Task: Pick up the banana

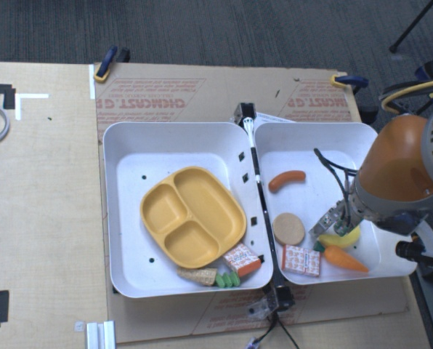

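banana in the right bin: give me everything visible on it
The banana is yellow and looks like a smooth plastic toy. Just a short curved piece of it is in sight, lying on the floor of the right bin near its front right corner. The pincer sits over its left part, hiding the rest. The carrot lies just in front, touching or nearly so. Whether it is gripped cannot be told.

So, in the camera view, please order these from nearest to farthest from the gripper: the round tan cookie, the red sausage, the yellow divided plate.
From the gripper, in the right bin:
1. Round tan cookie, just to its left, same bin.
2. Red sausage, up and left, same bin.
3. Yellow divided plate, far left, in the left bin.
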`<state>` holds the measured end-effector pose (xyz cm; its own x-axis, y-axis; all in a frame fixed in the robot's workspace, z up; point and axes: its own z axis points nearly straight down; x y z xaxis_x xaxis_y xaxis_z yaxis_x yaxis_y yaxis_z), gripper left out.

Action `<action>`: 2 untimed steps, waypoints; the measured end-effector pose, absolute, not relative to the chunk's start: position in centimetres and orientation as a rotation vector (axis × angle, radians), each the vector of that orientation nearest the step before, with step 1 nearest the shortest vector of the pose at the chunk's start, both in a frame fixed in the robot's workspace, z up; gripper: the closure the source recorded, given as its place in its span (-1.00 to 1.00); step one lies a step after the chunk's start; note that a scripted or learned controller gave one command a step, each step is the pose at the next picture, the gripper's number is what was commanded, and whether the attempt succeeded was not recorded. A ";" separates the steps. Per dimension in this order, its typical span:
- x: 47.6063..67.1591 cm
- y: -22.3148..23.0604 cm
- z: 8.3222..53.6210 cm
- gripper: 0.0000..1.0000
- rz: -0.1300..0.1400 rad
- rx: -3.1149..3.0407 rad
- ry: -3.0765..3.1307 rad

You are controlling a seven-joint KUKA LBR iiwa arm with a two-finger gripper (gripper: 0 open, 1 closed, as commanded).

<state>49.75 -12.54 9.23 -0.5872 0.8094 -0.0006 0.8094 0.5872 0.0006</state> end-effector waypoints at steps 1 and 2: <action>52.3 -14.0 14.3 1.00 0.000 0.751 3.046; 52.3 -14.0 14.3 -1.00 0.000 0.751 3.047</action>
